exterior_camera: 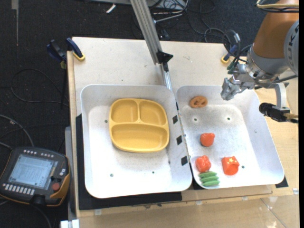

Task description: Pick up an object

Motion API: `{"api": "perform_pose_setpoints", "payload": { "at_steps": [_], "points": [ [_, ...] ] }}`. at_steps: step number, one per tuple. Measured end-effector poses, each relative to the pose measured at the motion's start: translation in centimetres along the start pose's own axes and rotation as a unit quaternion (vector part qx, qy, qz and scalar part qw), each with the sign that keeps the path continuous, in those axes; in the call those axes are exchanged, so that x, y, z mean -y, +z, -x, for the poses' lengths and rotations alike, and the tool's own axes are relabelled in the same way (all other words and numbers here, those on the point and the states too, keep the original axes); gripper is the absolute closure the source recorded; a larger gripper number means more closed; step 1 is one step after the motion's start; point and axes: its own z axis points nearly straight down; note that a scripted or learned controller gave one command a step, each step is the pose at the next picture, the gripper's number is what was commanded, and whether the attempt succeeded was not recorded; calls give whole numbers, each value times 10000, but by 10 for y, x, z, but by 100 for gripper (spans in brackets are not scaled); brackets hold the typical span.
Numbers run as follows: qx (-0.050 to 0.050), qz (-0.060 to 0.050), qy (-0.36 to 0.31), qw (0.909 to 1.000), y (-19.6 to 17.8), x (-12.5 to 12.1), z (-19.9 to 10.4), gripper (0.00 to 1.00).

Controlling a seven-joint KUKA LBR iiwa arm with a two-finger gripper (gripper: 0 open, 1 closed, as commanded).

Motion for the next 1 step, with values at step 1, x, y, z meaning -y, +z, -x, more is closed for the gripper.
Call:
{"api": "perform_pose_setpoints", "payload": {
  "at_steps": [1],
  "points": [
    [-3,-41,2,10000,19,0,0,100]
  ]
}}
